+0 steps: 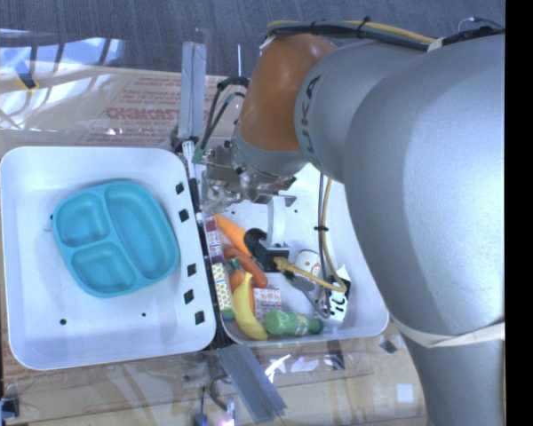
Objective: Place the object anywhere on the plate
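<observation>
Reaching in from the right, the claw [220,192] hung low over the right bin [364,322], close against the side that faced the left bin [18,264] — whether it was released or clenched could not be told, since the wrist's bulk hid it. Just below it in the view lay a carrot [231,232], slanted. Past that came the rest of the heap: a second orange piece [251,272], a banana [245,311], a green vegetable [293,324] and a small printed packet [267,299]. All were crowded along the bin's left side, touching one another. The thick grey arm [426,193] covered much of that bin. The blue plate [115,238] — three-sectioned — sat well apart in the left bin, across the dividing walls.
</observation>
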Action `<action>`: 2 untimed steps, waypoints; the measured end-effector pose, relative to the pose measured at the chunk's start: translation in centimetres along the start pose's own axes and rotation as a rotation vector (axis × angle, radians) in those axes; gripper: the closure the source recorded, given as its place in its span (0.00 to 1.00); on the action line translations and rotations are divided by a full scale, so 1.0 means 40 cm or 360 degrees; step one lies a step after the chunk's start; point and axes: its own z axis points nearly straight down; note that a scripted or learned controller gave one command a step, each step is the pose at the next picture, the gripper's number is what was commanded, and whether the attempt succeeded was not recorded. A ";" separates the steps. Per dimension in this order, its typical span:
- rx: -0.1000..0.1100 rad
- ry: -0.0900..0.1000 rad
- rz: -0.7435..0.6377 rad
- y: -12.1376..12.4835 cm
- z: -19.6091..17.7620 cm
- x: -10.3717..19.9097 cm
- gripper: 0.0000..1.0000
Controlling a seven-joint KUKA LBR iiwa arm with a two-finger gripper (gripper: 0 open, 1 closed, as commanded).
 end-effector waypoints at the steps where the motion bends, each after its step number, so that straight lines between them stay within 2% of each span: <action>1: -0.0010 0.0001 0.0272 0.020 0.023 0.006 1.00; 2: -0.0006 0.0000 -0.0045 -0.100 0.112 0.208 1.00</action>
